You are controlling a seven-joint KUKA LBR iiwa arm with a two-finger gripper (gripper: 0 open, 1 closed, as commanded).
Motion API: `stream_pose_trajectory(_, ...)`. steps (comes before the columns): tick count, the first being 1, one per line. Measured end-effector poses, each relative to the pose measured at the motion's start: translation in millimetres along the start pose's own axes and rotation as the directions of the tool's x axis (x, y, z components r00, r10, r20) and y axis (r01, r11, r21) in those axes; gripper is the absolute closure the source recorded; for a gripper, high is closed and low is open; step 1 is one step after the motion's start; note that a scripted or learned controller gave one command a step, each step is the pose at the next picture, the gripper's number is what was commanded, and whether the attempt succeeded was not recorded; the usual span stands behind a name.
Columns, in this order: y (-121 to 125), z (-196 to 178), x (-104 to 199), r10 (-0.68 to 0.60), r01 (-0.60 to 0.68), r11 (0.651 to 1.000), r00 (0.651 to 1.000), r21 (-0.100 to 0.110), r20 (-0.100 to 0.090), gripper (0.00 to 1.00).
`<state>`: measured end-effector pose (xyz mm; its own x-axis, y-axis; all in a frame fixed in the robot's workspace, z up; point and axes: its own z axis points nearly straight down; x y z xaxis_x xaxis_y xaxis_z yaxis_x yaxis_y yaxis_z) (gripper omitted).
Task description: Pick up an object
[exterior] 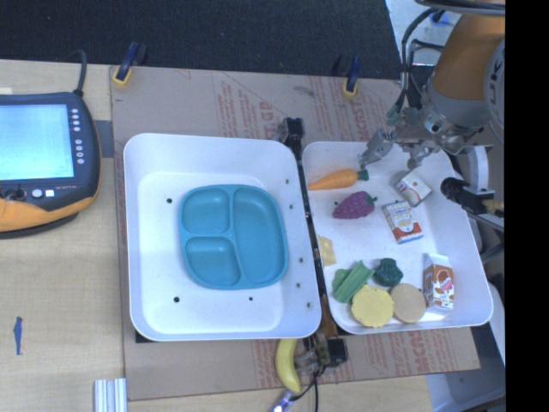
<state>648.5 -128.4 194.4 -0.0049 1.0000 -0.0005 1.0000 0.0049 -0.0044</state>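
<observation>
— Two fingers [375, 151] of the hand [397, 150] look spread, pinching nothing, above the right bin [477, 256]'s far edge.
— Nearest things?
— Carrot [334, 179] just left below it, small carton [412, 187] right beneath, purple fruit [353, 204] lower. The arm [467, 67] is cut off at the frame's right.

The grey KUKA arm with its orange band [467, 45] enters from the upper right of the camera view and bends down toward the bench. Its 2-finger metal gripper [397, 148] hangs below the wrist with the 2 fingers [375, 150] spread apart (nothing between them), tips angled downward and slightly splayed outward from the grey wrist housing.
</observation>
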Motion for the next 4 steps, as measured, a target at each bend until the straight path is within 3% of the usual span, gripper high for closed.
stream_pose_trajectory(1, -12, 103, 20, -0.001, 0.001, 1.000, 1.000, 0.003, 0.000, 0.00)
stream_pose_trajectory(2, -36, 103, 33, 0.001, -0.001, 1.000, 1.000, 0.001, 0.001, 0.00)
stream_pose_trajectory(3, -36, 92, 32, -0.001, 0.001, 1.000, 1.000, 0.001, 0.002, 1.00)
stream_pose_trajectory(4, -112, 3, 87, -0.002, 0.002, 1.000, 1.000, 0.001, 0.000, 1.00)
